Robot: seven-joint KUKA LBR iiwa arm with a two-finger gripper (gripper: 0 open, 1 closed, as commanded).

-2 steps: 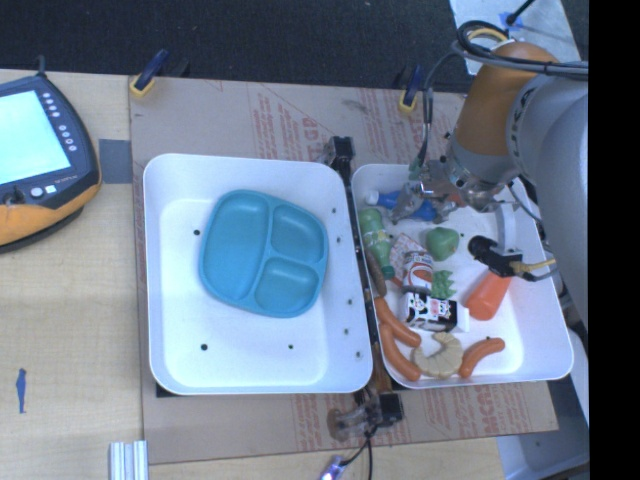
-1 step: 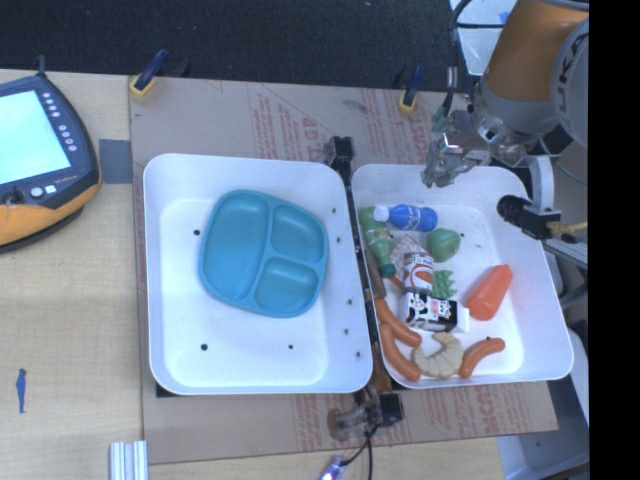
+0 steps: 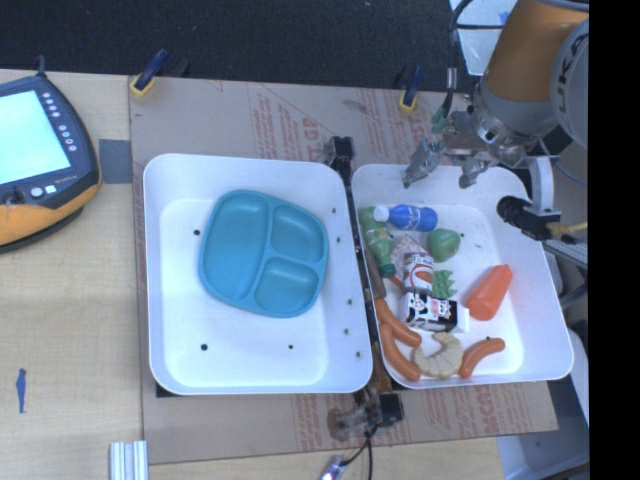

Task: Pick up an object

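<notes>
My gripper (image 3: 443,171) hangs over the far edge of the right bin (image 3: 530,363), its two fingers spread apart with nothing between them. Just below it lies a small blue and white bottle (image 3: 411,216). Further down the bin hold a green pepper (image 3: 443,242), an orange carrot-like piece (image 3: 489,292), a black and white carton (image 3: 432,311), sausages (image 3: 396,340) and a cookie (image 3: 438,355). The items cluster along the bin's left side and near edge.
The left bin (image 3: 175,358) holds a blue divided plate (image 3: 265,253). A tablet-like pendant (image 3: 35,158) lies at the far left of the bench. Clamps (image 3: 149,71) sit at the cardboard's far edge. A black fitting (image 3: 520,213) juts in at the right bin's right rim.
</notes>
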